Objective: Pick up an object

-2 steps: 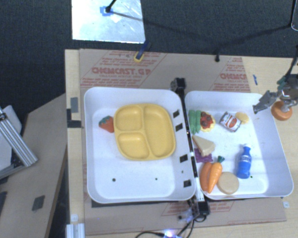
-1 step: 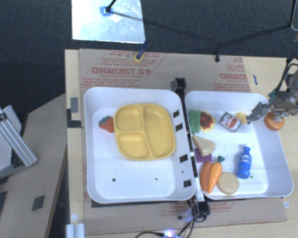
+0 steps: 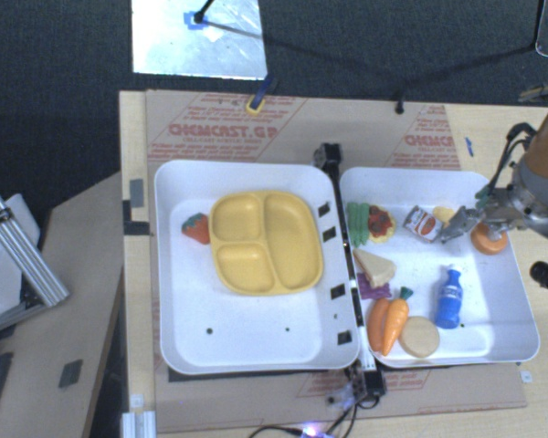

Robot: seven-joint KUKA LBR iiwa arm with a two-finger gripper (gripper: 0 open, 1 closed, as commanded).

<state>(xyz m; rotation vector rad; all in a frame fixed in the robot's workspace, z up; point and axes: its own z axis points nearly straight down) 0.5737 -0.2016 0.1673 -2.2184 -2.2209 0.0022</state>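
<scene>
The pincer hangs low over the upper right part of the right bin, reaching in from the right side, its grey metal fingers pointing left and a little down; from where I stand I cannot tell whether they are apart or together, and nothing shows between them. Just to the left of the pincer lies a small red and white packet, close to the tips, with a small yellow piece beside it, nearer still. Just to the right of the pincer, near the bin's right rim, sits an orange round thing, partly covered by the wrist. Below the pincer stands a blue bottle, a little apart from it. Further to the left of the pincer, by the divide between the bins, lie a green vegetable and a red and yellow piece touching it. Below and to the left are a wedge of sandwich, a purple bit under it, a carrot and a pale round disc. Well away to the left, in the left bin, rest a yellow divided plate and a strawberry beside it. Both bins sit on the tabletop.
</scene>
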